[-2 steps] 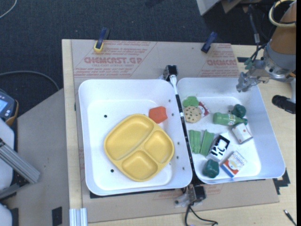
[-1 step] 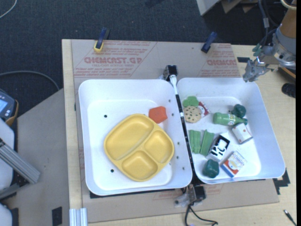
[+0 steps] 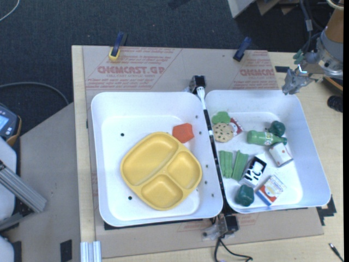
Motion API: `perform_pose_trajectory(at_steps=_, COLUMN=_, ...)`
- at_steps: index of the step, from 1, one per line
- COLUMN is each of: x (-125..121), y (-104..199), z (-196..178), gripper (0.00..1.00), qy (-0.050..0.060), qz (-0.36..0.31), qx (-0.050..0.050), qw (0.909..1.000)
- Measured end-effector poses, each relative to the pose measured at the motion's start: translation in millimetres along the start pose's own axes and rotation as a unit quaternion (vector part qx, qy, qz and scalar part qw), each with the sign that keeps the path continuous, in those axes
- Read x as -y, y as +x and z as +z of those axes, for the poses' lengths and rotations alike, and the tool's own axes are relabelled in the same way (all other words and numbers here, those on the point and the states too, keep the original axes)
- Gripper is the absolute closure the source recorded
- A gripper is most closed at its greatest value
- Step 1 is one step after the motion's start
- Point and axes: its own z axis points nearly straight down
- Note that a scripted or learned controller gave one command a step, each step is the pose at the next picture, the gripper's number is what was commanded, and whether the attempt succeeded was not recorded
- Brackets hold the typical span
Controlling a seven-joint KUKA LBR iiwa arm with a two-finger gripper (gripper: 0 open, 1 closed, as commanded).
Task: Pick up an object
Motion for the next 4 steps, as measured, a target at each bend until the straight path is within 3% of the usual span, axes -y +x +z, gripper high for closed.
perform_pose_trajectory(at_steps=2, x=35.8, y=100.3, z=14.8, gripper=1.00, qy=0.004, qz=-0.001, qx=-0.002, qw=1.0000)
perform_pose_trajectory(at_steps=3, x=46.0, y=149.0, z=-4.4, gripper=1.00, qy=0.003, qz=-0.002, qx=-0.003, qw=1.0000)
perform_pose_trajectory(at_steps=4, x=51.1, y=176.4, z=1.7, gripper=1.00, qy=0.004, qz=-0.001, qx=-0.002, qw=1.0000)
